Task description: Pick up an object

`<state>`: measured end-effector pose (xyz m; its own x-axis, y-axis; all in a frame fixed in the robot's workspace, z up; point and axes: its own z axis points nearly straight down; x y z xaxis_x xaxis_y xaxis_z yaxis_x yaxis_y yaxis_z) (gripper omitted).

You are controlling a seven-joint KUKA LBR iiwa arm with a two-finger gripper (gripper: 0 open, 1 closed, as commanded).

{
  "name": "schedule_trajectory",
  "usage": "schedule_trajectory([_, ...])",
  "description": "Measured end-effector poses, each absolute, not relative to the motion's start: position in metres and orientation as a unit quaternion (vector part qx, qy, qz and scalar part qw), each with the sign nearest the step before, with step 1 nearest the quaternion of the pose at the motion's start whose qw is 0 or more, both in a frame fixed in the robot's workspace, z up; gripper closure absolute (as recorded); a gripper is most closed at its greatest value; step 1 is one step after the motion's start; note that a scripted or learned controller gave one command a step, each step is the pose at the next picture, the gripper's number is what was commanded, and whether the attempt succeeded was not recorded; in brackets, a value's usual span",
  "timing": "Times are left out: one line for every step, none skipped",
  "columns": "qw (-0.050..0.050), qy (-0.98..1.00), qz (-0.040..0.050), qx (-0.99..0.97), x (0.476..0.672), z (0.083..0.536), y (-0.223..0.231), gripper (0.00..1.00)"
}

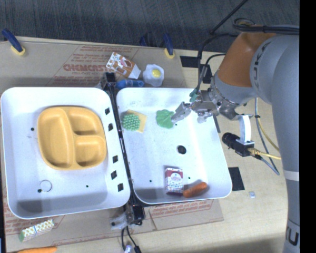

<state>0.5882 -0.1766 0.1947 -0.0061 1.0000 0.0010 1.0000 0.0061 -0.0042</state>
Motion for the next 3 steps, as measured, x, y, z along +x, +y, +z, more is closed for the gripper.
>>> schedule_trajectory([0.001, -0.731, 0.001, -0.682, 0.632, 0.092, -0.137, 0.0])
schedule_trajectory([0.002, -0.732, 0.0013, -0.681, 0.633, 0.102, -0.136, 1.0])
schedule_trajectory([0.002, -0.733, 0.0014, -0.681, 0.633, 0.102, -0.136, 0.0])
